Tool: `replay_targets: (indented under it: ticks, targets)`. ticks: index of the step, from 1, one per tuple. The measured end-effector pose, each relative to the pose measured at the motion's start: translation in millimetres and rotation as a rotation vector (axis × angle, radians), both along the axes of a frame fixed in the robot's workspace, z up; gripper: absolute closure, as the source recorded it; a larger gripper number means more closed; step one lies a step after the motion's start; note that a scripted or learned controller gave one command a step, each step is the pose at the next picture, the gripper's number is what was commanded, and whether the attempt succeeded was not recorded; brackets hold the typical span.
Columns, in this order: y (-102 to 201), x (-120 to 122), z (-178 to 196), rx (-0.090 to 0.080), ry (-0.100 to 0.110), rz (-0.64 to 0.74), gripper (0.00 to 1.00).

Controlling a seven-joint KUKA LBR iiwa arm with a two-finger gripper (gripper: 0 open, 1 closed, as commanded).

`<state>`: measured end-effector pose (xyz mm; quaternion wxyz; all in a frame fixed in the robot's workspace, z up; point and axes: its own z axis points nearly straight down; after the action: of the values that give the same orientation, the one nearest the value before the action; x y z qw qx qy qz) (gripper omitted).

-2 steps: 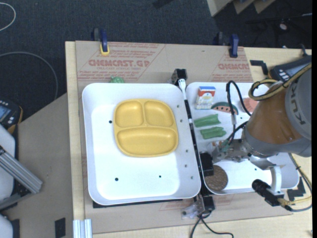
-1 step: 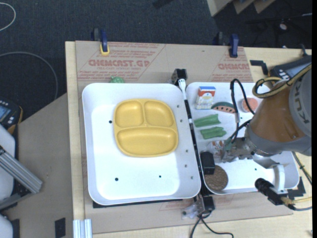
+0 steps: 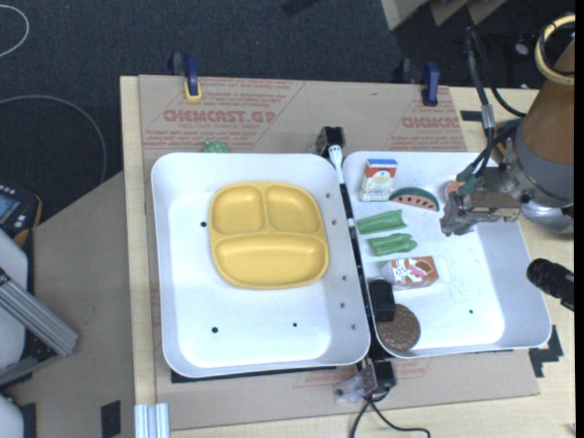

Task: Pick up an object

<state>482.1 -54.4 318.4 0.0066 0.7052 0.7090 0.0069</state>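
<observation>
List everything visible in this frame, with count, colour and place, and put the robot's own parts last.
bins: 2, white, side by side on the bench
divided plate: 1, yellow, three compartments, in the left bin
small carton: 1, white with red and blue, right bin, far left corner
watermelon slice: 1, red with green rind, right bin, beside the carton
pea pods: 2, green, right bin, along its left side
packet: 1, red and white, right bin, nearer than the pods
round cookie: 1, brown, right bin, near left corner
clamps: 2, blue and yellow, far edge of the board
arm: 1, grey with orange band, entering from the right
gripper: 1, dark, over the right bin, beside the watermelon slice
</observation>
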Motion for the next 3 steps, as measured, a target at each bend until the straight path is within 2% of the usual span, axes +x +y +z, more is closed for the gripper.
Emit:
replay_targets:
  ticks: [1,2,3]
  targets:
    - [73,-4,-61,0.003,0.026,0.003,1.00]
    - [158,-3,-50,0.003,0.017,0.005,1.00]
    - [105,-1,51,0.000,0.006,-0.009,1.00]
